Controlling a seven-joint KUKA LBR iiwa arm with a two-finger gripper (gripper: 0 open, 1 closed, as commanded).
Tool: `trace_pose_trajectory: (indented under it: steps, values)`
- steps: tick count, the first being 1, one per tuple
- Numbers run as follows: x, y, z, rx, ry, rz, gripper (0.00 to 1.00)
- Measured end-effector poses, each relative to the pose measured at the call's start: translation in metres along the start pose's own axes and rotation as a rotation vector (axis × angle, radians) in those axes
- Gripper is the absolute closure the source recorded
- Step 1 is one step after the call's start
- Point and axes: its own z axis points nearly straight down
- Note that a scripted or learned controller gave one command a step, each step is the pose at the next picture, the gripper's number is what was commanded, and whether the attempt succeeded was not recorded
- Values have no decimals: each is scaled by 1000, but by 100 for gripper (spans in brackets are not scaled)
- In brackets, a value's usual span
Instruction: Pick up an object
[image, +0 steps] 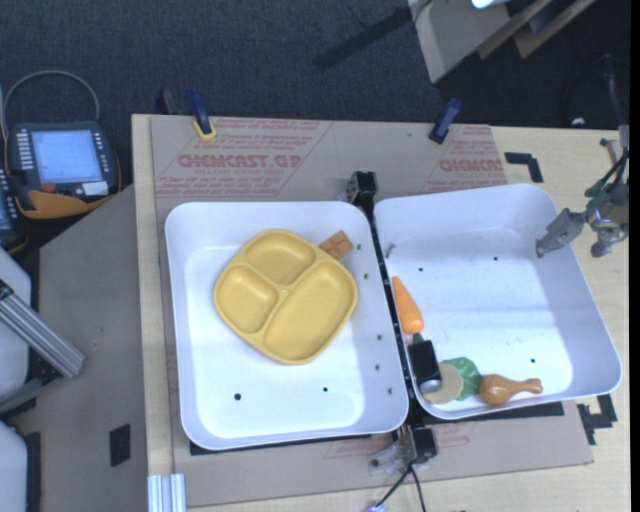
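We see the gripper (572, 232) at the right edge of the scene, poised over the far right rim of the right bin (500, 225), and we judge it is parked there so the camera keeps an open look at both bins before a grasp is chosen. Its 2 fingers look spread, with nothing between them, though they are small and partly cut off at the frame edge. The 2 bins sit side by side on the cardboard-covered bench (300, 150), and any loose item in them could serve as the task's object. The left bin (200, 380) holds a yellow divided plate (286, 296) with 3 compartments, lying flat toward the far middle, and a small brown block (337, 243) peeks out just beside the plate's far right edge, touching or nearly so. In the right bin the things crowd the left wall and the near left corner (likely where the sloped floor lets them settle): an orange carrot (406, 305) lies along the left wall, a black object (424, 362) lies nearer along that wall, and in the corner a green piece (463, 372), a pale round disc (446, 385) and a brown drumstick (506, 386) cluster together, touching. We judge the carrot the easiest pick since it lies apart from the cluster, while the wall beside it could block 1 finger.
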Motion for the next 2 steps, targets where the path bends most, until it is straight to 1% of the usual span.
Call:
trace_pose_trajectory:
  steps: [1,2]
  values:
    - [0,2,-5,-9,-2,-2,0]
    - [-2,-6,51,-7,-1,-2,0]
